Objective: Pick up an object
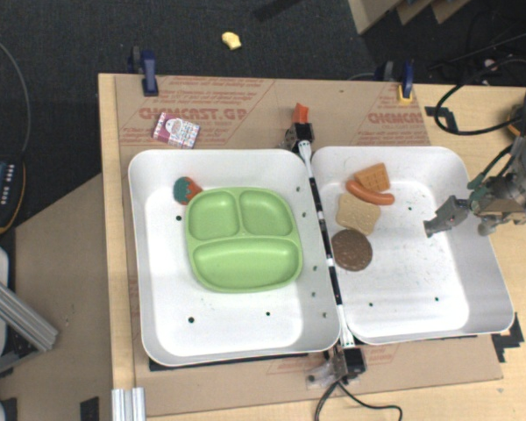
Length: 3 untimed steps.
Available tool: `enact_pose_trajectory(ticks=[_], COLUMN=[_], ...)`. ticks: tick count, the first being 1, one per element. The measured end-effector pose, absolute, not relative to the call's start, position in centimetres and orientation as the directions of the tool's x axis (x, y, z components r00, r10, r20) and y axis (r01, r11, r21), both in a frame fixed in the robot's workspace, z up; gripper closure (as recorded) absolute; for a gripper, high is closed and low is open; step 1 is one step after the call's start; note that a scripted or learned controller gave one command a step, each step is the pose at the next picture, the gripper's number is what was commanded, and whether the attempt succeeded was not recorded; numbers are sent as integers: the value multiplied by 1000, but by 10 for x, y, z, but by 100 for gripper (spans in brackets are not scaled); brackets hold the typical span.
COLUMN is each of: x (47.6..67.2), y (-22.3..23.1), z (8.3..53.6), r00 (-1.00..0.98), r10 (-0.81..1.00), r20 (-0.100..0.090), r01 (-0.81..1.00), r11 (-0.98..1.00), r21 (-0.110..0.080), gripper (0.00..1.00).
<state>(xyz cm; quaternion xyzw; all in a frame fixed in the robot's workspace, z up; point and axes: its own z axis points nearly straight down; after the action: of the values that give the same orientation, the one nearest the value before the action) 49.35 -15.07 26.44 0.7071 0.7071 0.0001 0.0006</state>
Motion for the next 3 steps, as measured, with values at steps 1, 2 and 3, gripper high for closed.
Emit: enact_pose_trajectory(ticks=[1,2,3], x=[552,635,666], y=[-95,-144,-117], z=[174,83,86], r00=[-7,-1,-5], r10=[1000,1000,1000], r20=[3,-4,-4], r01=[1000,1000,1000], r11=[7,1,5], r21=[-6,6,-10], gripper=[0,0,0])
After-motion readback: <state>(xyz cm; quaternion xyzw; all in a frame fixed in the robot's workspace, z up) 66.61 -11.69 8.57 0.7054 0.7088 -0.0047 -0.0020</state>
